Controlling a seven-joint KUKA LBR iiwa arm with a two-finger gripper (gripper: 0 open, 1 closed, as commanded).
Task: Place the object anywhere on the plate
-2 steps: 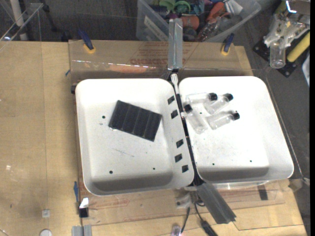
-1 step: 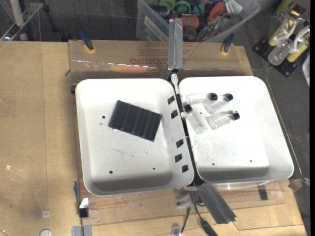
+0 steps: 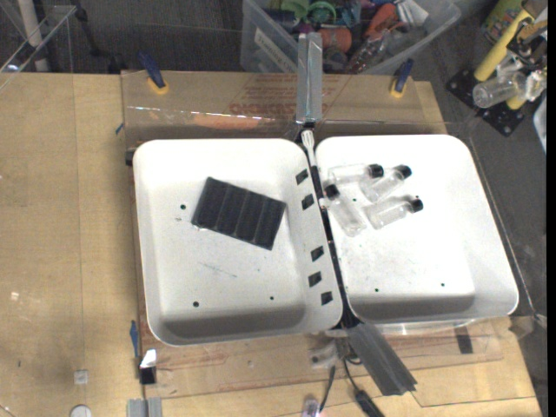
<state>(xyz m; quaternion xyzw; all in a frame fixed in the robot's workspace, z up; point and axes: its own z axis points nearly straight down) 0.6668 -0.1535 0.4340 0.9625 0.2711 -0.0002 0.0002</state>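
left bin: dark ribbed plate | right bin: seemingly clear vials | tool: state cannot tell

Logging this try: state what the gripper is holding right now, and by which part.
Nothing is seen held. The clear vials lie loose in the right bin; the dark ribbed plate lies in the left bin.

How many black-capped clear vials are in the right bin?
3, clustered in the right bin's upper left: one vial farthest back-left, one beside it, one nearer. Clear bodies overlap, so another could be hidden.
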